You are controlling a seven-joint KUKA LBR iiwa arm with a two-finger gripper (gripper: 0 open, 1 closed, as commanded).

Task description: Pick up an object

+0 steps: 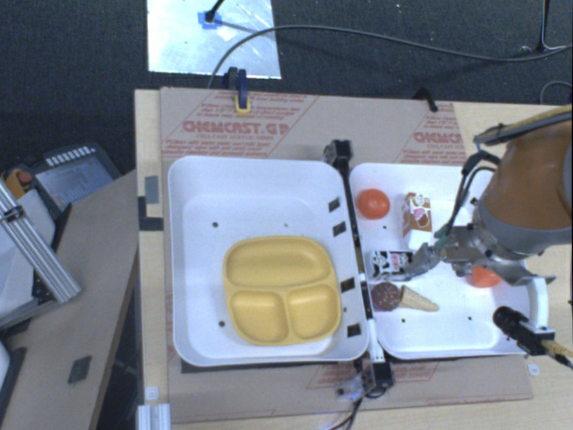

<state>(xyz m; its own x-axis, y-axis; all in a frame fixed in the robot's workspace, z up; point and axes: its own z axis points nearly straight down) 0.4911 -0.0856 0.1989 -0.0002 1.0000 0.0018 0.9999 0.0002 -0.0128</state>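
**Desk:** Where are we on the pick?

**Me:** I'd call it early, nothing lifted as far as I can see. The arm comes in from the right edge of the frame and hangs over the right bin. The gripper sits low in the middle of that bin, pointing toward the frame's left.

**Desk:** Open or closed?

**Me:** I can't tell from up here; the tip is small and dark against the clutter. I see nothing clearly held in it, so I won't claim a grasp.

**Desk:** What's it near?

**Me:** The closest thing is a small black-and-white carton, just left of the tip, possibly touching it. Right below that lie a dark round cookie and an ice-cream cone, side by side near the divider. Higher in the bin there's an orange ball and a red-and-white snack packet. A second orange-red piece peeks out beneath the wrist, partly hidden.

**Desk:** And the left bin?

**Me:** It carries a yellow divided tray, sitting in the lower centre of the frame, well apart from the gripper.

**Desk:** So what's left?

**Me:** My read: essentially everything. Every object rests on the bin floor. The grasp has to close on something, probably the carton, and then comes the lift.
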